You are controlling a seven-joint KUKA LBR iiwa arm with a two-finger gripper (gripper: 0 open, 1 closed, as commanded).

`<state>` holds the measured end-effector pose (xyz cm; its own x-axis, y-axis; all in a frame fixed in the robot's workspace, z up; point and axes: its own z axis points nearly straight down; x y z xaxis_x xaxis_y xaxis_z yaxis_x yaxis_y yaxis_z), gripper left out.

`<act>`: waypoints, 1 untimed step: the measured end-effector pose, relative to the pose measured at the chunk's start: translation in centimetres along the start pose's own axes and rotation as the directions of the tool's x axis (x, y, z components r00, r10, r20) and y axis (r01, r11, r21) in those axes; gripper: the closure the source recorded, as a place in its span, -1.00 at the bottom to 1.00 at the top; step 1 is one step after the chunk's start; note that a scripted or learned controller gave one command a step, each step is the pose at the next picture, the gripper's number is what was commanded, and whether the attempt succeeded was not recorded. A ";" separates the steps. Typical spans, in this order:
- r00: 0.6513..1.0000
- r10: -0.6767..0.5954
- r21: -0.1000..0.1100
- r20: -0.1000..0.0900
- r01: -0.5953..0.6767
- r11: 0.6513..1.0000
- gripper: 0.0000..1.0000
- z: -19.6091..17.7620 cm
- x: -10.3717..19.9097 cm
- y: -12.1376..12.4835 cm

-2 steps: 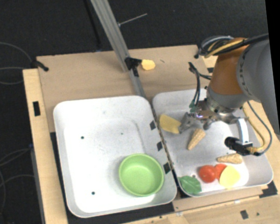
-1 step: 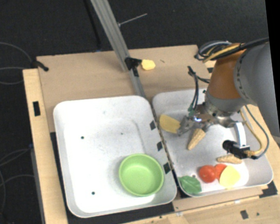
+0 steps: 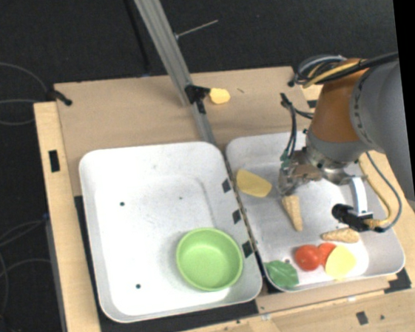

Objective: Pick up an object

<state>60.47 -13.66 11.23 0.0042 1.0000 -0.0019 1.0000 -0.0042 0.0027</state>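
My gripper (image 3: 292, 180) hangs low over the right bin (image 3: 382, 262), just above the upper end of a tan cone-shaped piece (image 3: 293, 212). A pale yellow wedge (image 3: 253, 184) lies to its left near the divider. Along the bin's front sit a green piece (image 3: 281, 273), a red tomato (image 3: 308, 257), a yellow lemon-like piece (image 3: 341, 262) and a small tan bread-like piece (image 3: 341, 236). Nothing shows between the fingers.
A green bowl (image 3: 209, 259) sits in the left bin (image 3: 123, 208) at its front right. A small yellow object (image 3: 219, 95) lies on the bench behind the bins beside a slanted metal post (image 3: 171, 54). The arm's orange band and cables crowd the right bin's far right corner.
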 end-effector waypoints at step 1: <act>1.000 0.000 -0.004 -0.001 0.000 1.000 1.00 -6.3 -0.3 -0.4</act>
<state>60.09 -13.92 17.53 0.0040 1.0000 -0.0006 1.0000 -0.0040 0.0068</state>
